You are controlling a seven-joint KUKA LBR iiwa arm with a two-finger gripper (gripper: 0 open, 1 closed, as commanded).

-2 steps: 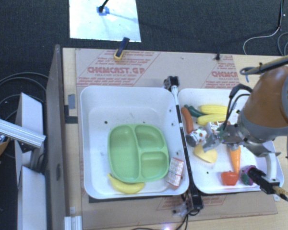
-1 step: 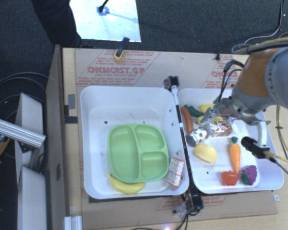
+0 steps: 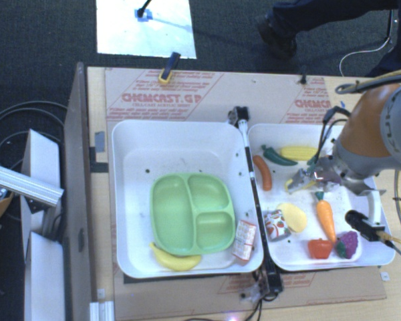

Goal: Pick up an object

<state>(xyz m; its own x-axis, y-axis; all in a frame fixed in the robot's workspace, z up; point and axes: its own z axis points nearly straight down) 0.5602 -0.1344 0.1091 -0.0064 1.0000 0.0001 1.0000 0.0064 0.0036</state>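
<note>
While the gripper [image 3: 306, 177] is hovering in the right bin [image 3: 374, 256], its opening unclear, toy food is crowding it: carrot [image 3: 325, 219], sausage [image 3: 262, 172], yellow corn [image 3: 298, 153], grapes [image 3: 348, 243].

Pincer [image 3: 302, 178] hovers in right bin [image 3: 381, 243] near carrot [image 3: 326, 219].

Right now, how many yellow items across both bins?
3. A banana at the left bin's near edge, below the green tray; a corn cob at the right bin's far side; a lemon mid right bin. The arm may hide more.
</note>
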